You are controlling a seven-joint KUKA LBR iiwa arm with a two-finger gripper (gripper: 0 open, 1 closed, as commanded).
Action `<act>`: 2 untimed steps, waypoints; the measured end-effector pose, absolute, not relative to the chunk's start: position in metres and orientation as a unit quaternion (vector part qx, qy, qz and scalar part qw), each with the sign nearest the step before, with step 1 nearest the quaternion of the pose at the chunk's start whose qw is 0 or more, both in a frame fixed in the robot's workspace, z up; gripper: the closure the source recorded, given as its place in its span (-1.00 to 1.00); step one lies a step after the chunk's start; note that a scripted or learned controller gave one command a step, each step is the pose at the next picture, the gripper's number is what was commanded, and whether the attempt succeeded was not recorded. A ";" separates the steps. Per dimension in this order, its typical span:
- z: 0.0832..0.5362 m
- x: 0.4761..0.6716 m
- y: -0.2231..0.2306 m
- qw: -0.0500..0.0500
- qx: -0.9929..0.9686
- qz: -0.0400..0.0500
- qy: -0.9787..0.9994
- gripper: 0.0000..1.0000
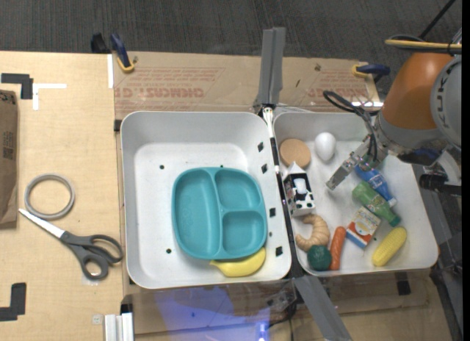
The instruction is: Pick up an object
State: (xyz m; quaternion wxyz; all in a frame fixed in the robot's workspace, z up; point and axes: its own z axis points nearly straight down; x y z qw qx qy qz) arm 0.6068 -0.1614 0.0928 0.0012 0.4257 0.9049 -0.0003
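Dark carpet runs behind a wooden bench (59, 134) topped with a sheet of cardboard (191, 86), and two shallow white bins sit on it side by side. My arm (418, 97) enters from the right, its orange band cut off by the frame edge, and my gripper (345, 173) hangs low inside the right bin (422, 259); it is small and grey against the white floor, and I cannot tell how far it is spread or whether it has hold of anything. Just beyond my gripper toward the right lies a blue bottle (373, 180), partly hidden beneath my wrist, and a green bottle (376, 203) lies touching it on the near side. Farther toward the front edge sit a small red and white carton (363, 228) and a yellow corn cob (388, 247). To the left of my gripper rest a white egg (324, 145) and a tan round cookie (294, 151), and nearer the front on that side stand a black and white box (299, 192), a croissant (314, 231), a carrot (337, 247) and a dark green lump (319, 258) I cannot identify. Well to the left, the left bin (139, 156) holds a teal divided plate (219, 213), and a banana (241, 264) peeks from under its front rim, mostly covered. Far left on the bench lie scissors (77, 244) and a roll of tape (49, 195).
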 end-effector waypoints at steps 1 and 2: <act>0.092 0.566 -0.166 0.001 0.403 0.000 0.915 -1.00; 0.092 0.522 -0.159 0.000 0.396 0.000 0.918 -1.00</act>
